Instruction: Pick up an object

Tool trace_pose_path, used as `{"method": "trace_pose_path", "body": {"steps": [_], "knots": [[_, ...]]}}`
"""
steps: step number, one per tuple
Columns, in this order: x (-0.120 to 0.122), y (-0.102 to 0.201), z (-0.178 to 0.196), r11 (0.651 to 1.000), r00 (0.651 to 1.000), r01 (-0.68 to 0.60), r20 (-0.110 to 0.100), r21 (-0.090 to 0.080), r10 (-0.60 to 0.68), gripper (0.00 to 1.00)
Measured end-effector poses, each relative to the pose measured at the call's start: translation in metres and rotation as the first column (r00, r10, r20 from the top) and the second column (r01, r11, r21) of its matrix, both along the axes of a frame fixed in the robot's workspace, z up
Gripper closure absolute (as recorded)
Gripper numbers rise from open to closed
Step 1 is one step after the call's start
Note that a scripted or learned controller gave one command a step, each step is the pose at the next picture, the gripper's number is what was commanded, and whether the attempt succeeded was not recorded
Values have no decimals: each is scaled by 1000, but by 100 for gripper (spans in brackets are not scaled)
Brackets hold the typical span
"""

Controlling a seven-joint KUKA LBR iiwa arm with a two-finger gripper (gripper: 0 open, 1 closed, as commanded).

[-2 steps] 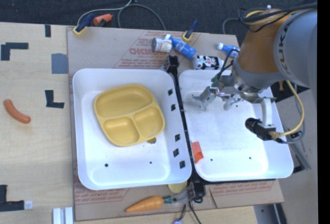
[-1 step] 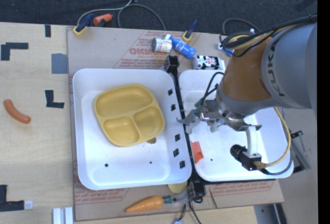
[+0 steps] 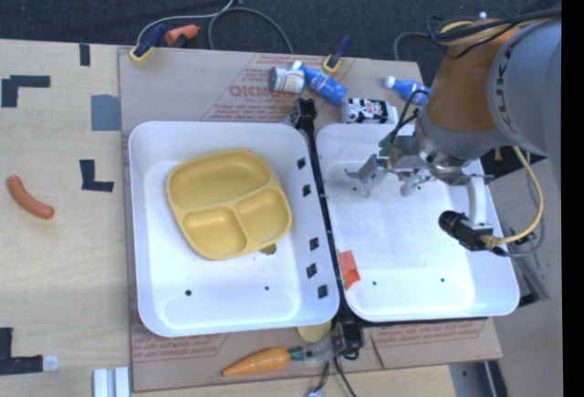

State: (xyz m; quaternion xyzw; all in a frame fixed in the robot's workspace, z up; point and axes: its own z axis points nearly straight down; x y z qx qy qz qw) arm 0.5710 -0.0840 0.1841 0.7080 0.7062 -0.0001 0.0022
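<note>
I see the arm (image 3: 474, 94) coming in from the upper right of the frame, bulky grey body with orange band, wrist bent down over the right bin (image 3: 411, 295). Tool (image 3: 388, 174) sits low over that bin's upper part, fingers spread apart, nothing between them, so released. Left bin (image 3: 155, 295) holds a yellow divided plate (image 3: 228, 202), lying flat, centre-left of frame; a small dark bit peeks out at its lower right edge, can't tell what. Right bin floor looks bare white under the tool. Off the bins: carrot (image 3: 257, 360) on the desk (image 3: 55, 295) at bottom centre, sausage (image 3: 30, 198) at far left, blue-and-white bottle (image 3: 310, 80) above the bins at top centre, small black-and-white item (image 3: 369, 111) just right of it.
</note>
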Motion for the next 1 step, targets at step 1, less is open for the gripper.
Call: {"method": "trace_pose_path", "body": {"steps": [1], "knots": [[29,-11,-104,1000,1000,-4,0,0,4,0]]}}
